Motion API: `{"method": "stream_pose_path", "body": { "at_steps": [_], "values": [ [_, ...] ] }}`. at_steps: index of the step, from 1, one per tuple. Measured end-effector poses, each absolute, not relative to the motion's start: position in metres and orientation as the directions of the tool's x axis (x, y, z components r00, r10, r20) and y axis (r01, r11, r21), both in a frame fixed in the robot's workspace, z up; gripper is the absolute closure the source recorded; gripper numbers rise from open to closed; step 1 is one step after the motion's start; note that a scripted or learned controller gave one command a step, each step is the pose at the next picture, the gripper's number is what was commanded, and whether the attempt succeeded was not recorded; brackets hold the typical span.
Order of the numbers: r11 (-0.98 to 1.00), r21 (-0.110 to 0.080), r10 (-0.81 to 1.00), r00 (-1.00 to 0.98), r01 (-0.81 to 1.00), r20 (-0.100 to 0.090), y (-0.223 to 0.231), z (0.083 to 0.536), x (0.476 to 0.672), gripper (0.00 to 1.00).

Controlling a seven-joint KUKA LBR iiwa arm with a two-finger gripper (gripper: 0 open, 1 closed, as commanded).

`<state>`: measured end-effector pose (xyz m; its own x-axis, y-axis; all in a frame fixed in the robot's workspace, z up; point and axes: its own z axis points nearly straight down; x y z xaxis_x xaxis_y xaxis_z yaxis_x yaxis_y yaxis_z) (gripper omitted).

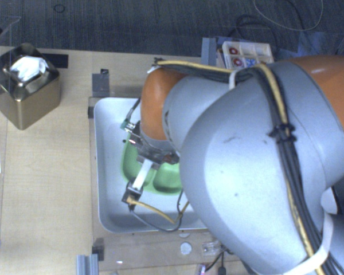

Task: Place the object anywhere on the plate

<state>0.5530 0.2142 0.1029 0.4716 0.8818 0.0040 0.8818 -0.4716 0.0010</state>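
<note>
The arm [246,153] hangs low over the green plate [167,179], which lies in the bin [106,153]; the wrist covers most of the plate. I judge this to be the setting-down step. The object is hidden, probably under the wrist above the plate, and I cannot tell whether the claw is spread or pinching it. The next move calls for a release onto the plate, then a straight lift. Well up-left of the plate, a box [26,93] on the table [46,182] holds something white [28,67].
</note>
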Motion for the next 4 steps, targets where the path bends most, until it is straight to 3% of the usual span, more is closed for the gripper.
{"method": "stream_pose_path", "body": {
  "at_steps": [1, 2, 3, 4],
  "values": [
    [-0.723, 0.010, 0.691, 0.722, 0.691, 0.035, 0.240, 0.098, 0.499, 1.00],
    [-0.979, -0.012, 0.204, 0.978, 0.204, 0.037, 0.241, 0.098, 0.503, 1.00],
    [-0.958, 0.001, 0.286, 0.958, 0.286, 0.010, 0.235, 0.316, 0.552, 1.00],
    [-0.975, 0.000, 0.221, 0.975, 0.221, 0.000, 0.234, 0.205, 0.492, 1.00]
  ]
}}
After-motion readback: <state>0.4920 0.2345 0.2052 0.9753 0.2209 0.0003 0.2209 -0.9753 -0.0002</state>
